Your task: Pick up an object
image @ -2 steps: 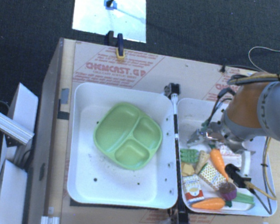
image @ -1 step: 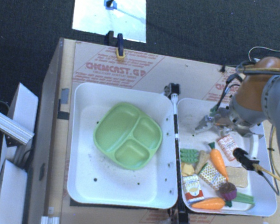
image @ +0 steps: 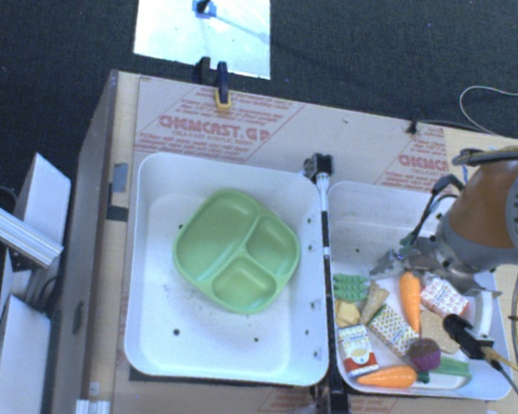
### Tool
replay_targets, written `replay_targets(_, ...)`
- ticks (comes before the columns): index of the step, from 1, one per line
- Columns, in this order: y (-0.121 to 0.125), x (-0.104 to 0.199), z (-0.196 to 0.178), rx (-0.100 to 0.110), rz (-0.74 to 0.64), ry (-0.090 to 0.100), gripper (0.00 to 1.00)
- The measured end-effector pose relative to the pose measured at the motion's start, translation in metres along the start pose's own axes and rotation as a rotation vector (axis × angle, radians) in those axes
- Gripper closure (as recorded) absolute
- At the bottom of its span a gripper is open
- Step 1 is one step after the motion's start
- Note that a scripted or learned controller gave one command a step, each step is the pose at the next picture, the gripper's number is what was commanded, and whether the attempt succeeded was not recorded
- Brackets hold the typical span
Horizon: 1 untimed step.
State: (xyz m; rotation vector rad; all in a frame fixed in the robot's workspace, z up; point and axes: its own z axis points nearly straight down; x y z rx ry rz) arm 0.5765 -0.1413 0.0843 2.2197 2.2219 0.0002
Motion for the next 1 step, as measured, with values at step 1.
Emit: replay_targets(1,0.0010,0.0003,-0.0107,-0.002,-0.001,0.000,1.00)
